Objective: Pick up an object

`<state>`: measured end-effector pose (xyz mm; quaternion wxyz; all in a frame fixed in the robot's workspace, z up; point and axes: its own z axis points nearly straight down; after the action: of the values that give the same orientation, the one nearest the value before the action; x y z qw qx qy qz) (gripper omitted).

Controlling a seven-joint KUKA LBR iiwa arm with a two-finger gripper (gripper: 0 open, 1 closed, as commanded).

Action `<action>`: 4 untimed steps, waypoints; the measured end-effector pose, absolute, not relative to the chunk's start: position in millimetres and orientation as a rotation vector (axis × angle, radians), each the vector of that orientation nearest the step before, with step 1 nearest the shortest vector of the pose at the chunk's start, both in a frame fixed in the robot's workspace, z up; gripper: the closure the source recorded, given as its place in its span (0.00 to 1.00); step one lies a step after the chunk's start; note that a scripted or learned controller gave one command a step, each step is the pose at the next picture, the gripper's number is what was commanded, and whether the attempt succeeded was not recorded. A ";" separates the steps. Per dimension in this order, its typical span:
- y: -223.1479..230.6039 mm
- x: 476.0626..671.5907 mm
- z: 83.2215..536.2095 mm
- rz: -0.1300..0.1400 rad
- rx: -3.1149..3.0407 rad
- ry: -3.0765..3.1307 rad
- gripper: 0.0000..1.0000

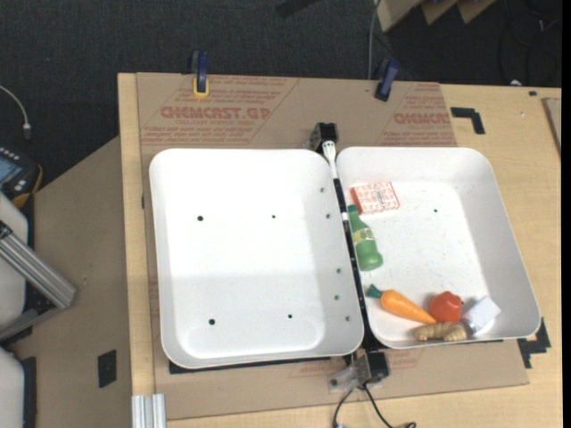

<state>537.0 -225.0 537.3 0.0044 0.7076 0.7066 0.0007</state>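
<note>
The worktop [268, 105] is a tan board printed with red lettering, held at its far edge by a blue and yellow clamp [200, 71] and a blue clamp [386, 78]. Dark carpeted floor [134, 16] surrounds it.

Two shallow white bins sit side by side on the board, touching along their inner edges. The left bin [250, 257] shows only small dark dots on its floor. The right bin [446, 230] holds all the loose things, gathered along its left wall and near corner.

A green bottle [364, 239] lies on its side just against the left wall of the right bin, its cap end toward the far side. Just beyond it, toward the far wall, lies a flat white card with a red pattern [376, 198]. An orange carrot [401, 305] with a green top lies near the bin's near-left corner, pointing toward the right. Just right of it sits a red tomato-like piece [447, 306], and touching that on its right is a small white block [483, 315]. A brownish ginger-like root [442, 332] lies along the near wall, just below the carrot tip and the red piece.

The state of the fingers cannot be told from this view.
</note>
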 end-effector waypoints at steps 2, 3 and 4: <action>-223.2 607.1 547.2 0.004 2.210 2.215 1.00; -222.9 607.7 558.3 0.005 2.205 2.211 1.00; -222.5 608.4 569.3 0.007 2.199 2.208 1.00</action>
<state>608.4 -222.5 569.3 0.0128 0.7057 0.7084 0.0021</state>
